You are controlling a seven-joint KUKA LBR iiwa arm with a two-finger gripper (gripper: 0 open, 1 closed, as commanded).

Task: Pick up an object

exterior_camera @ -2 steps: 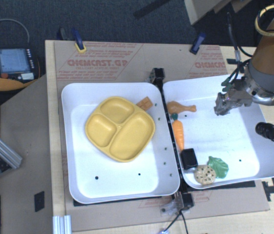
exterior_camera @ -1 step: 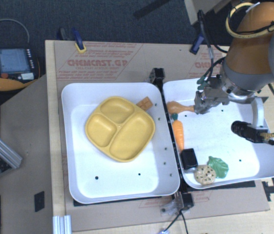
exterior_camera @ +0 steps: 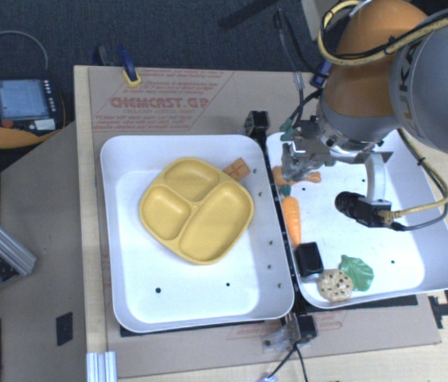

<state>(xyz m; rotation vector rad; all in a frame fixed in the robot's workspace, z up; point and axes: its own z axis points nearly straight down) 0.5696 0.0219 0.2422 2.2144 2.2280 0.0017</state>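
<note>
My gripper (exterior_camera: 296, 168) hangs over the far left corner of the right bin (exterior_camera: 414, 253), low over the floor. A small orange thing (exterior_camera: 313, 178) pokes out from under it on either side; whether it is held is hidden. Just in front of the gripper lies a carrot (exterior_camera: 290, 218) along the bin's left wall. Nearer the front are a black block (exterior_camera: 309, 259), a round tan cookie (exterior_camera: 334, 285) and a green leafy piece (exterior_camera: 358, 270).
The left bin (exterior_camera: 128, 293) holds a yellow divided plate (exterior_camera: 197, 209), with a small brown block (exterior_camera: 237, 169) at the plate's far right edge. The rim between the bins runs right beside the gripper.
</note>
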